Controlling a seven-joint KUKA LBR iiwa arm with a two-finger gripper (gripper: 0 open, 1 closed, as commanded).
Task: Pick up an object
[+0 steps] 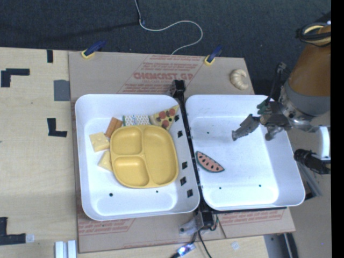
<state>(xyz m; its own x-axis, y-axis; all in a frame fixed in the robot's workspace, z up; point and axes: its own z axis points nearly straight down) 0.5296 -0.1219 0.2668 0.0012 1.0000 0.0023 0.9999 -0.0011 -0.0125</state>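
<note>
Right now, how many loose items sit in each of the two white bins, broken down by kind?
Left bin:
Yellow divided plastic plate: 1
Pale yellow cheese-like wedges: 2
Brown cracker-like piece: 1
Pizza-slice toy: 1
Patterned flat piece: 1
Right bin:
Red watermelon-slice toy: 1
Total: 7, though pieces tucked under the plate are hard to separate.

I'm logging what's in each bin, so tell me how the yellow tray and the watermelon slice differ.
The yellow tray lies in the left bin; the watermelon slice lies in the right bin. The tray is far larger than the slice. The tray is plain yellow with three compartments; the slice is red with dark seeds and a green rind. Smaller items sit at the tray's edges, while the slice lies alone. Both rest flat on a bin floor.
</note>
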